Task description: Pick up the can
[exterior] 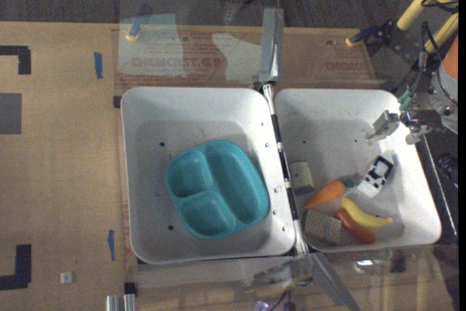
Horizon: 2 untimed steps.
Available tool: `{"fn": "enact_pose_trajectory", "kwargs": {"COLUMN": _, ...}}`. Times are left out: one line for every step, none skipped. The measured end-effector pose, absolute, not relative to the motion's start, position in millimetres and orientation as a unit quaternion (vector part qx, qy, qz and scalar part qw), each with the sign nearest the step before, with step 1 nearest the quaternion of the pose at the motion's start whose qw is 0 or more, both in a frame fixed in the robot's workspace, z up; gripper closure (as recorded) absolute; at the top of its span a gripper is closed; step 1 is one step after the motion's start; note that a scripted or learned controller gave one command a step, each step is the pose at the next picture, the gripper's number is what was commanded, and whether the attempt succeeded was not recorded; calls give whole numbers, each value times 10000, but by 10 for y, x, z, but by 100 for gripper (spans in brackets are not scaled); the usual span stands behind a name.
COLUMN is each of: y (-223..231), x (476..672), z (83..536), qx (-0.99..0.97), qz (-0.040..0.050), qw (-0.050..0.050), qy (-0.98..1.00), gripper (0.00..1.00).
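A small greyish can [301,176] lies at the left side of the right bin [331,109], close to the divider between the bins. My gripper [397,126] hangs over the right bin's far right edge, well to the right of the can and apart from it. Nothing shows in its grasp. The grey arm with its orange band [451,58] comes in from the right edge.
An orange carrot [325,194], a yellow banana [365,213], a red item [354,228], a grey block [322,227] and a black-and-white object [376,176] crowd the right bin's near part. A teal divided plate [216,189] lies in the left bin [145,120].
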<state>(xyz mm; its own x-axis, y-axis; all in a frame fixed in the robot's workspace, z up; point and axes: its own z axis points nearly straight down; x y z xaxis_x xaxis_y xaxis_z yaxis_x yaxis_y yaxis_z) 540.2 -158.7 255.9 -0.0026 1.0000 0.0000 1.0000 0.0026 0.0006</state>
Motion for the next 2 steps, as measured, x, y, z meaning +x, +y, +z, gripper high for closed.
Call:
{"fn": "enact_pose_trajectory", "kwargs": {"y": -1831, "x": 5391, "z": 1341, "qx": 6943, "qz": 9, "qw": 15, "qy": 7197, "gripper": 0}}
{"fn": "enact_pose_trajectory", "kwargs": {"y": -1820, "x": 5097, "z": 1906, "qx": 6712, "qz": 5, "qw": 13, "qy": 7413, "gripper": 0}}
